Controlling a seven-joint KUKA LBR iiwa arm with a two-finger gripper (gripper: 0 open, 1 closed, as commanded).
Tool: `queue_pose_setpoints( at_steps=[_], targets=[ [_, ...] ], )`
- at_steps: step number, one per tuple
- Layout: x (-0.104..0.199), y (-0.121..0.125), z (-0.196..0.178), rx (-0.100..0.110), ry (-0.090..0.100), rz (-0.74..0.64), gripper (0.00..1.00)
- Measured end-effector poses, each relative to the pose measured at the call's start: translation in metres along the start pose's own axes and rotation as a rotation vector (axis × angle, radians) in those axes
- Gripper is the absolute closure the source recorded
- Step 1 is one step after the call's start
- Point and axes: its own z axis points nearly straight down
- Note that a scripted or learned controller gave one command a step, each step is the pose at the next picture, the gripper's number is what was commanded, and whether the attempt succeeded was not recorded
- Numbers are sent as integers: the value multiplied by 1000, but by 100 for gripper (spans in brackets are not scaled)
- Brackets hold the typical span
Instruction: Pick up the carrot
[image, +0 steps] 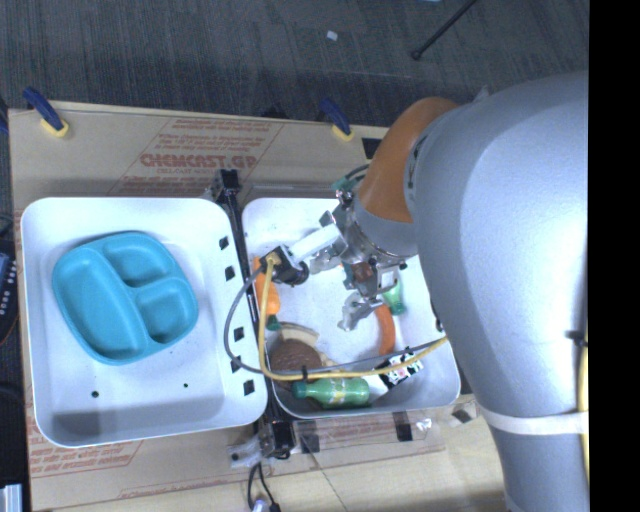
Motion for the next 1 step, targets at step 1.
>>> queue_pose_setpoints(
  at_steps=[1],
  targets=[
    [13,-29,2,-2,-1,-34,0]
  ],
)
